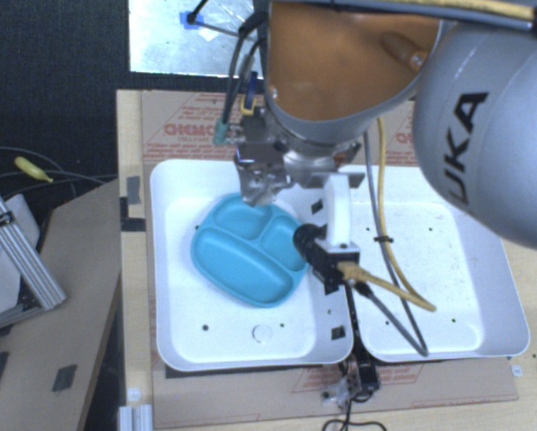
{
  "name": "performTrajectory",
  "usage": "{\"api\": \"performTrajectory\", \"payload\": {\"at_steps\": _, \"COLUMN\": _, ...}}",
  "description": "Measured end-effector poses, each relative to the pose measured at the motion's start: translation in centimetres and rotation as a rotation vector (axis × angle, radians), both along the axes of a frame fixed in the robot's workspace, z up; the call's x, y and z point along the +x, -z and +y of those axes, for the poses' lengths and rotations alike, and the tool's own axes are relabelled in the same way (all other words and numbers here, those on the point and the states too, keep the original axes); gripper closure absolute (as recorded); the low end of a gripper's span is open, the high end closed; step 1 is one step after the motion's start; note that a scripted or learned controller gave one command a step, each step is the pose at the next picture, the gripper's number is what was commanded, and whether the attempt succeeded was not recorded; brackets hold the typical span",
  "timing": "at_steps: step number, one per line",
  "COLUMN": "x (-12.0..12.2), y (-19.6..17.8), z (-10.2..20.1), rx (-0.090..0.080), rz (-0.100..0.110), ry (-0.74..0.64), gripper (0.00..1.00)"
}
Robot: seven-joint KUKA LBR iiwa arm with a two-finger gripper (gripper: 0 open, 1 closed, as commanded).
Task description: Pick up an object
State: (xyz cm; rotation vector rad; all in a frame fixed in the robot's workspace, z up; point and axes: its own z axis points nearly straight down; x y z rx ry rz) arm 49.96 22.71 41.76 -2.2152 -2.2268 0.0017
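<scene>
The gripper is hovering at the far rim of the blue, divided plastic tray in the left white bin (its grip I cannot tell), and next is needing a firm pinch on that rim.

Blue plate, white bins, orange-banded grey arm
</scene>
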Motion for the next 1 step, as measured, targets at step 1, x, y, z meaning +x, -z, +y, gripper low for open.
{"api": "performTrajectory", "payload": {"at_steps": 1, "x": 4.86, "y": -12.44, "z": -4.44, "rx": 0.004, "rz": -0.018, "ry": 0.009, "gripper": 1.0}}
